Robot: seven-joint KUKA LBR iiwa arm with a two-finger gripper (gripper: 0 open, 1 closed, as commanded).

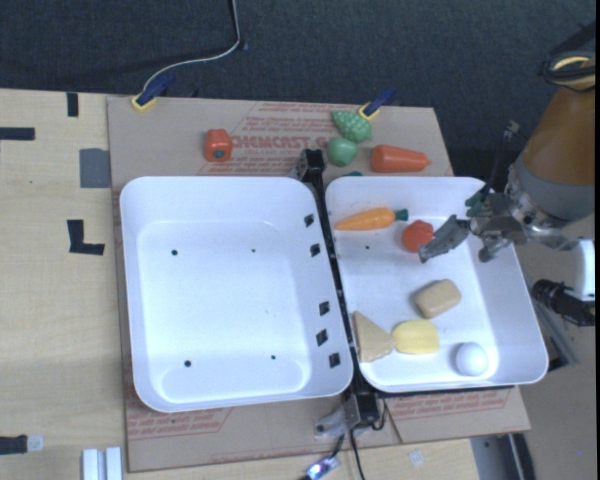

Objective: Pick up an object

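The right white bin [500, 298] holds an orange carrot [365, 220], a small red piece [416, 235], a tan lump [436, 298], a yellow lump [417, 337], a pale cheese wedge [371, 339] and a white ball [470, 358]. My gripper [465, 246] hangs over the bin's upper right part, open, with its fingers spread and nothing between them. Its left finger [439, 242] sits just right of the red piece. The tan lump lies below the gripper.
The left white bin [140, 268] adjoins the right one. Behind the bins on the cardboard lie a red toy [217, 145], two green toys [346, 138] and an orange carrot-like toy [398, 158]. A cable [195, 63] runs across the back.
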